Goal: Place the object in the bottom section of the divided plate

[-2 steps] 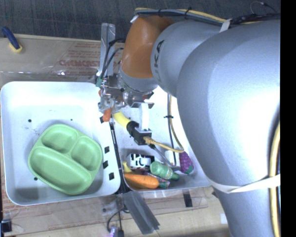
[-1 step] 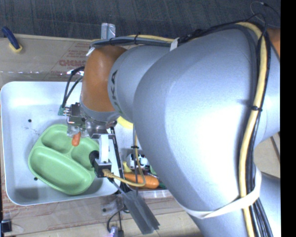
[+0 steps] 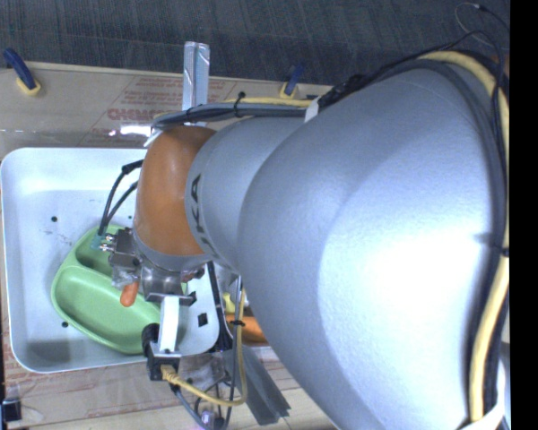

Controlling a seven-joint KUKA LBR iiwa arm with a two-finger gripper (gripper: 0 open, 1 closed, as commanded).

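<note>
A light green divided plate (image 3: 85, 298) lies in the left white bin (image 3: 22, 240), toward its near side. My arm covers most of the plate's right part. The gripper (image 3: 125, 274) hangs low over the plate, just under the orange wrist band (image 3: 166, 200), and the wrist hides most of it. A small orange object (image 3: 127, 296) shows right at the gripper's lower edge, over the plate's near section. Whether it is held or lying on the plate cannot be made out.
The grey arm (image 3: 359, 240) fills the right and middle of the view and hides the second bin. Another orange piece (image 3: 251, 331) peeks out under the arm. Blue clamps (image 3: 22, 70) hold the backboard behind the bins.
</note>
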